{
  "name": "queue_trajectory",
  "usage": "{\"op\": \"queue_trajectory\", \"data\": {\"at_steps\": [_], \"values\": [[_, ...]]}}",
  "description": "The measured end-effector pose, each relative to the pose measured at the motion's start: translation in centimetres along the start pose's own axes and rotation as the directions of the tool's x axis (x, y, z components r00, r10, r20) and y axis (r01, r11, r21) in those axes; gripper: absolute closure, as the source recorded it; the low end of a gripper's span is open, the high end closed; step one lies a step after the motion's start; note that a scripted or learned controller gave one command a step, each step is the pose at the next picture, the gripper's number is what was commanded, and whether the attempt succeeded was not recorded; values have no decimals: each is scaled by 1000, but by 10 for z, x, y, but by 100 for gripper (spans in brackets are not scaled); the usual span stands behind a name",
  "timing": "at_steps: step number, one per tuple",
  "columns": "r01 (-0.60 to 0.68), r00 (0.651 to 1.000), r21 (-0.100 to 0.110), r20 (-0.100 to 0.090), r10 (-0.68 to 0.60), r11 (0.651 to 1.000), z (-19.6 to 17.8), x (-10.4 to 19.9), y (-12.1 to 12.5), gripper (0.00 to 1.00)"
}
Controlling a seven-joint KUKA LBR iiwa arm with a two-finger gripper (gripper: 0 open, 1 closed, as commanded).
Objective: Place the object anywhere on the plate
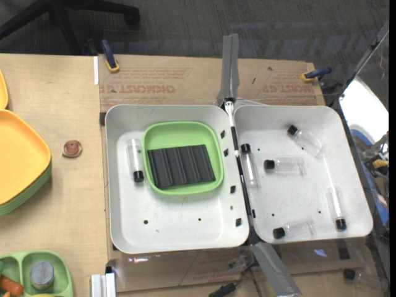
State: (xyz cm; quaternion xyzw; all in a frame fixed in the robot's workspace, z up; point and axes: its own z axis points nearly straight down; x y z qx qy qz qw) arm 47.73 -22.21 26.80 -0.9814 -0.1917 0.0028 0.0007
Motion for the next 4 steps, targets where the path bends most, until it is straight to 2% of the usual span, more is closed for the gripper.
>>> {"op": "queue_trajectory", "data": {"at_steps": [3,4], "values": [[-178,984,1,-2,178,984,9,0,0,0],[-181,983,0,-2,181,983,13,0,0,0]]}}
